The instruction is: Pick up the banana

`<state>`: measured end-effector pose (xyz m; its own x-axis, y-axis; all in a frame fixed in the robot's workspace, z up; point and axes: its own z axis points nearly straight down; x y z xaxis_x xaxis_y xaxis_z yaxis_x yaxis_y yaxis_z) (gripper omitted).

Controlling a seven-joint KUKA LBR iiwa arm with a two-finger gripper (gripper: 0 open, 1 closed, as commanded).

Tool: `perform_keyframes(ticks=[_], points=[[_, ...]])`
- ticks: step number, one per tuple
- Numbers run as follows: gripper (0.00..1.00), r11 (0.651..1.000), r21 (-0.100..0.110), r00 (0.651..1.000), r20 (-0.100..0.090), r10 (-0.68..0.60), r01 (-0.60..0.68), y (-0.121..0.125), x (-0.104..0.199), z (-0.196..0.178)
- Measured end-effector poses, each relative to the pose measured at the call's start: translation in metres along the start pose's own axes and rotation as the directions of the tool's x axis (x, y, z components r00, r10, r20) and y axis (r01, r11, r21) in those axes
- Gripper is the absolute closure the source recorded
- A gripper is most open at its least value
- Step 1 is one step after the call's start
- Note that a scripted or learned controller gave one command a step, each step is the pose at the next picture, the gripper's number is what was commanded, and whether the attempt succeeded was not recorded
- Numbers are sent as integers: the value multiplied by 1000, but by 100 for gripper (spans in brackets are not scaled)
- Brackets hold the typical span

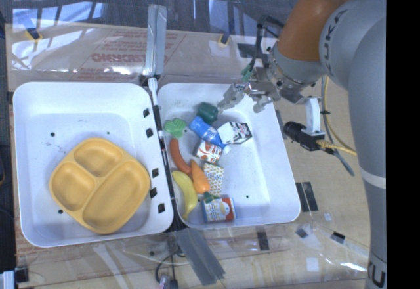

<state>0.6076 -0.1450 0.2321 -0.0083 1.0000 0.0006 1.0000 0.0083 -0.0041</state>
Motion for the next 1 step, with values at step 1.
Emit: perform_keyframes(ticks=[1], points=[[0, 938, -16, 938, -4, 346, -346, -51, 13, 115]])
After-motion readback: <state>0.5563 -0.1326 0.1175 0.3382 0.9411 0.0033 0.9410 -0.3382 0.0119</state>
